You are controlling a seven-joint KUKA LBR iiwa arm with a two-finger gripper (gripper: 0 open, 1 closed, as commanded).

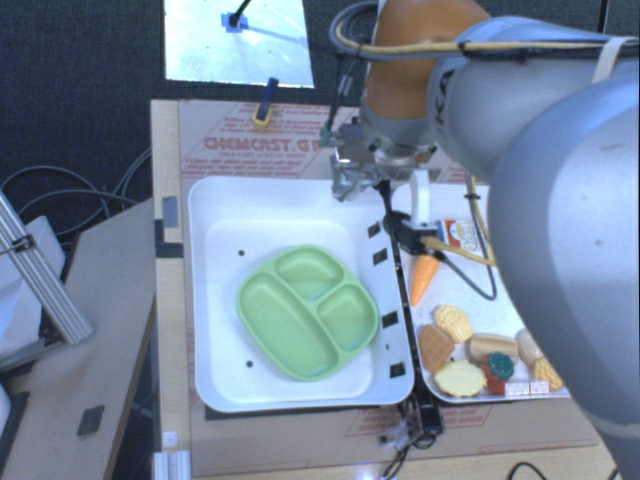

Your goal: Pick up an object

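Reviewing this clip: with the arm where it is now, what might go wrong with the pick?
1. The gripper sits over the far rim of the left bin, away from the toy food, so a descent here would likely grab nothing.
2. The green tray is wide and flat, probably hard to pinch.
3. The carrot lies near the divider, risking a finger collision.

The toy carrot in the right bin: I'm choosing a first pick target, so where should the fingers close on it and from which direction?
Probably grip the carrot across its wide upper end, coming straight down from above. It lies flat with the taper pointing toward the near edge, so the narrow tip gives little to pinch. It sits close to the divider of the right bin, which may crowd a finger there.
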